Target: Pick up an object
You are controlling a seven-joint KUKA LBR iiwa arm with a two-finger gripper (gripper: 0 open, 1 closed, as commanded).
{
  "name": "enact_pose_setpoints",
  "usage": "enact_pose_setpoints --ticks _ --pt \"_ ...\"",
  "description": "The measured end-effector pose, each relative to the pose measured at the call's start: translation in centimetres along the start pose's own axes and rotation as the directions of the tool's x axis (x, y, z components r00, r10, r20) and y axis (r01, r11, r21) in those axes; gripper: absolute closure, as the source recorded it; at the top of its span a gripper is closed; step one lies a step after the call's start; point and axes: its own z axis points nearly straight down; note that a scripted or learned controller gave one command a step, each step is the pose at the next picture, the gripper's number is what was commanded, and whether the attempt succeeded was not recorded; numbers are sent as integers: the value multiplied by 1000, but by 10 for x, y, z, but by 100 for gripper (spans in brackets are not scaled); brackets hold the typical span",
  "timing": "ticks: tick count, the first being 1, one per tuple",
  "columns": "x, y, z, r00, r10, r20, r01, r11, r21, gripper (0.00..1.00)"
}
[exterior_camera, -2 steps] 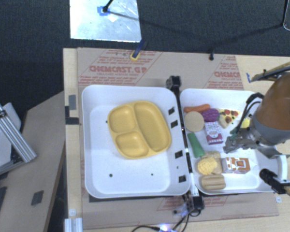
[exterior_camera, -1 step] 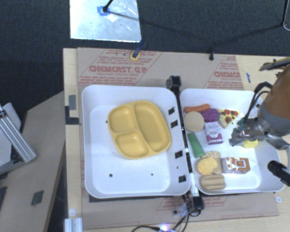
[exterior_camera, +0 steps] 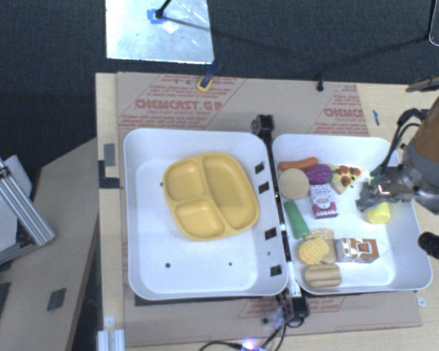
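Note:
The right white bin (exterior_camera: pixel 402 269) holds several toy foods: an orange sausage (exterior_camera: pixel 298 164), purple grapes (exterior_camera: pixel 319 173), a pizza slice (exterior_camera: pixel 344 174), a round beige disc (exterior_camera: pixel 293 184), a red and white carton (exterior_camera: pixel 323 200), a green stick (exterior_camera: pixel 295 219), a yellow waffle-like piece (exterior_camera: pixel 314 251), a bread roll (exterior_camera: pixel 322 275) and a brown and white box (exterior_camera: pixel 357 250). My gripper (exterior_camera: pixel 377 196) hangs low over the bin's right side, right above a small yellow item (exterior_camera: pixel 379 213) that it partly hides. Whether it touches that item is unclear.
The left white bin (exterior_camera: pixel 146 269) carries a yellow divided plate (exterior_camera: pixel 208 194). A black divider with clips (exterior_camera: pixel 274 196) runs between the bins. Cardboard (exterior_camera: pixel 175 101) lies under both. A shiny metal sheet (exterior_camera: pixel 159 20) sits at the back.

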Motion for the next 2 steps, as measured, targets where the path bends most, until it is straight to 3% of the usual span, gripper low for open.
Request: enact_pose_setpoints --ticks 2 --pt "55 91 -14 1000 -4 -2 4 1000 1 100"
